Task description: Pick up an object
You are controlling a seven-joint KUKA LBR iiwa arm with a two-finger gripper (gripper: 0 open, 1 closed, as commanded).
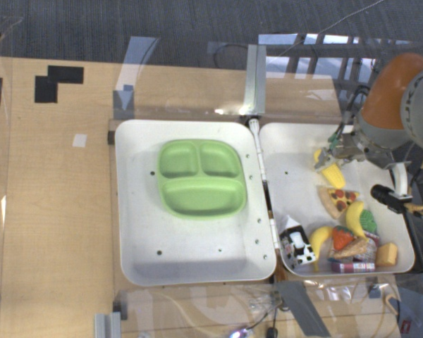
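My gripper hangs low over the far side of the right bin, at the end of the grey arm with the orange band. Just below it lies a yellow wedge, close to the gripper's tip or touching it; I cannot tell which. Toward the near side of this bin lie a pizza slice, a banana, a green piece, a yellow lemon, a red fruit, a black-and-white carton and a tan block.
The left bin holds a green divided plate. A metal divider stands behind the bins where they meet. A black part of the arm reaches over the right bin's right edge.
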